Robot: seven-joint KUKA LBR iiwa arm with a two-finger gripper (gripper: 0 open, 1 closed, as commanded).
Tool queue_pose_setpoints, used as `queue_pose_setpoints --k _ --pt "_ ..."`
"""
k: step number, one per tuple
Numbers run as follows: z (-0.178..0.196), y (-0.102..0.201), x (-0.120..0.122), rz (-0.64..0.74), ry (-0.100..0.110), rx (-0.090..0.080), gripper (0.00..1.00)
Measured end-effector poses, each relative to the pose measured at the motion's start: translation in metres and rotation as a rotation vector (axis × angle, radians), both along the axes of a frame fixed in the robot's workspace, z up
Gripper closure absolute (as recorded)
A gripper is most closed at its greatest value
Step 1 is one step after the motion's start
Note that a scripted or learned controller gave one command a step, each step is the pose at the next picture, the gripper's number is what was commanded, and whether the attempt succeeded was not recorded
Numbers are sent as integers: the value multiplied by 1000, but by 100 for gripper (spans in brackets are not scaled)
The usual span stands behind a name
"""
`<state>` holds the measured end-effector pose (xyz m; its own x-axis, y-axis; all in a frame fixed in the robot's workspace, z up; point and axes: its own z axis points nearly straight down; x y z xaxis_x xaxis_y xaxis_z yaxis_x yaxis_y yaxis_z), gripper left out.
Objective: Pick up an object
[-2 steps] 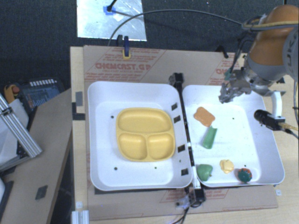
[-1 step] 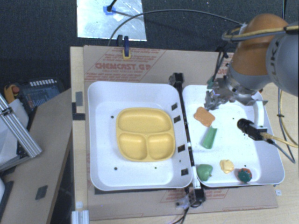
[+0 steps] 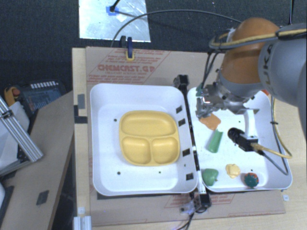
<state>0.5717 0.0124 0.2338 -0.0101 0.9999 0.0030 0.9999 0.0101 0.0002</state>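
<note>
Over the right bin (image 3: 278, 176), the gripper (image 3: 205, 107) hovered at the orange piece's (image 3: 210, 122) eleven o'clock; its grip could not be told. A green cylinder (image 3: 215, 141) lay at the piece's six o'clock.

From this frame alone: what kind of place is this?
Most likely a robotics lab bench set up for pick trials. A KUKA arm reaches over two white bins, one holding a yellow divided tray, the other small toy-like items such as a green block. Cables and cardboard underlay look improvised.
</note>
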Motion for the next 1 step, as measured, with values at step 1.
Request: queue_pose_setpoints --k 1 --pt "0 62 -13 1 1 0 100"
